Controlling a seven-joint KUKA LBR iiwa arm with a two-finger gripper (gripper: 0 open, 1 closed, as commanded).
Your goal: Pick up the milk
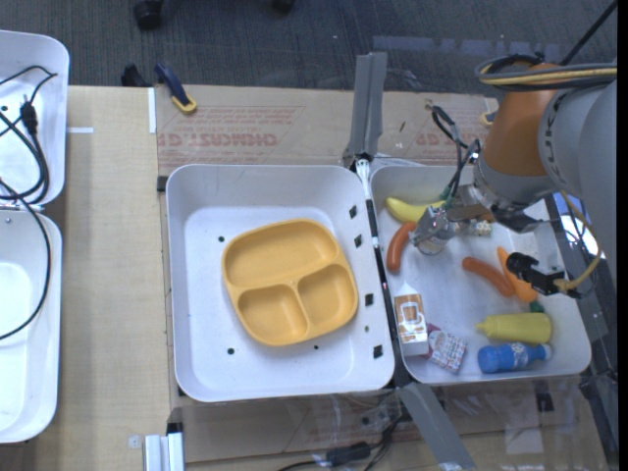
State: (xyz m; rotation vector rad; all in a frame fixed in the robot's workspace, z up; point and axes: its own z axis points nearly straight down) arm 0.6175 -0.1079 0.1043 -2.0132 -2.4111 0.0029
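Cardboard on worktop point(108, 263) has mirrored print, unreadable. Milk point(410, 322) carton lies in right bin point(579, 346), front-left corner, long axis running front-to-back; label too small to read. Also w/ banana point(407, 208), carrot point(488, 275), mustard point(514, 328). Left bin point(186, 292) holds yellow tray point(289, 281). Hand point(432, 232) over right bin's rear; grip can't tell.

A yellow-orange divided plate point(289, 282) is seen in the white left bin point(186, 292). In the right bin point(579, 346), a yellow banana point(407, 208), red sausage point(396, 246), yellow bottle point(515, 328) and blue bottle point(511, 358) are seen.
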